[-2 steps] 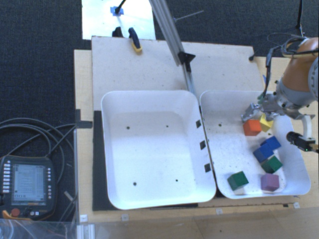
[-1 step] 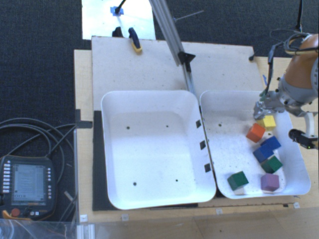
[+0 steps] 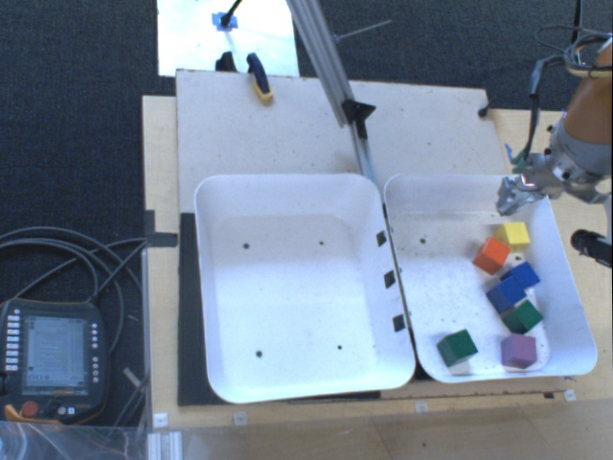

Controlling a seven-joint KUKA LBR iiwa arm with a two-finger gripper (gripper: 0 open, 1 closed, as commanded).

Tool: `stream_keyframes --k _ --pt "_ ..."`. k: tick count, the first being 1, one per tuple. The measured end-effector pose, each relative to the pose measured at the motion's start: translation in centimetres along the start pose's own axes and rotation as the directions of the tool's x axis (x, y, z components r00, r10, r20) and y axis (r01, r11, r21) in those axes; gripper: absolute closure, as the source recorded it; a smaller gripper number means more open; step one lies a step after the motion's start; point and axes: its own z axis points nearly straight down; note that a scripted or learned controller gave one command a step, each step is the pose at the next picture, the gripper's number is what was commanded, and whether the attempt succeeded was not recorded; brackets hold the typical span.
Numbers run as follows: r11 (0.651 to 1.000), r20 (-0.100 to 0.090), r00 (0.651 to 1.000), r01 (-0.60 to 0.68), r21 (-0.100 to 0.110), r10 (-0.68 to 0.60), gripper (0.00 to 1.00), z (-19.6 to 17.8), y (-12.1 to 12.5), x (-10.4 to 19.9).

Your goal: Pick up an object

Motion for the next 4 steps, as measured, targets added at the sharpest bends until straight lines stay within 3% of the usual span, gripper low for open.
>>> stream_keyframes --k 1,2,3,4 --pt "1.0 0.001 1.0 0.0 -0.002 0.0 1.0 -6.0 1.2 0.0" --pt "1.0 0.0 1.0 -0.001 0.001 0.001 1.0 -9.1 1.4 -0.1" --pt "1.0 -0.003 1.0 0.004 0.004 -0.004 1.0 -9.9 1.8 5.5" --pt "1.0 -0.003 1.0 0.004 0.007 -0.004 1.0 -8.4 2.2 10.8"
